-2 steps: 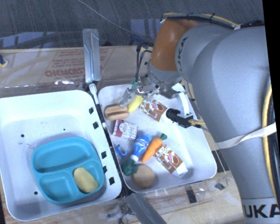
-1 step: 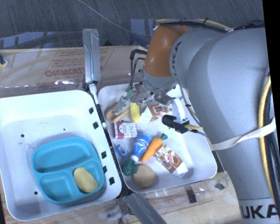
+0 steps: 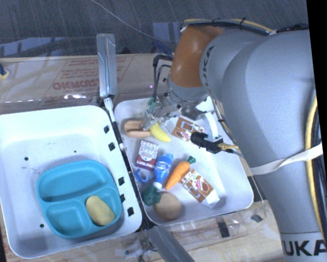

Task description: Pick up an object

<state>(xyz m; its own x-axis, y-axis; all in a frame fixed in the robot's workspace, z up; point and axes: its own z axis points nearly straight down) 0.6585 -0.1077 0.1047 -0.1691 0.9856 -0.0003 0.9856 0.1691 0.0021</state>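
Yellow target: banana (image 3: 160, 133), far end of right bin (image 3: 241, 198).
Jaws (image 3: 154, 112): I cannot tell their state.
Progress: I judge nothing lifted; grasp and raise remain.

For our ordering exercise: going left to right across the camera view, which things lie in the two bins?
Blue tray → yellow potato → hot dog → banana → carrot → snack packet.
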